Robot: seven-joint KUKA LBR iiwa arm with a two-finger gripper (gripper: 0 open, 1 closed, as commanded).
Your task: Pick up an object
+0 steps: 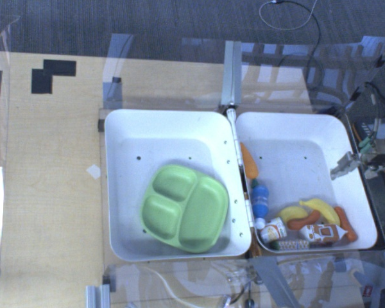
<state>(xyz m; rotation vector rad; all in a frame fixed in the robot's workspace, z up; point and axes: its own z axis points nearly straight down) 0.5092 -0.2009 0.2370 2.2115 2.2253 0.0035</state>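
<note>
We see 2 white bins side by side on the wooden bench (pixel 45 172). The left bin (pixel 125 140) holds a green plate (pixel 185 207) with 3 compartments, lying towards the near half of the bin and tilted slightly. The right bin (pixel 295 130) has its items gathered along its left wall and near edge, and any of them could be picked. An orange carrot (pixel 248 162) lies against the left wall. Just below it is a blue bottle (pixel 260 201), its white cap pointing towards the near edge. In the near right corner we make out a yellow banana (pixel 321 208), a red sausage (pixel 303 222) touching it, and a brown and white carton (pixel 322 235) lying flat beside a small white jar (pixel 274 230). These 4 are crowded closely together. The gripper (pixel 346 164) sits at the right rim of the right bin, over its right wall, well apart from the carrot and bottle and above the corner pile. It shows as a small grey shape at the edge of the view, and we cannot tell whether it is open or closed, nor whether it has hold of anything. On the left of the bench are black tape marks (pixel 51 74), and a thin cable (pixel 289 11) loops over the grey carpet beyond the bench.
</note>
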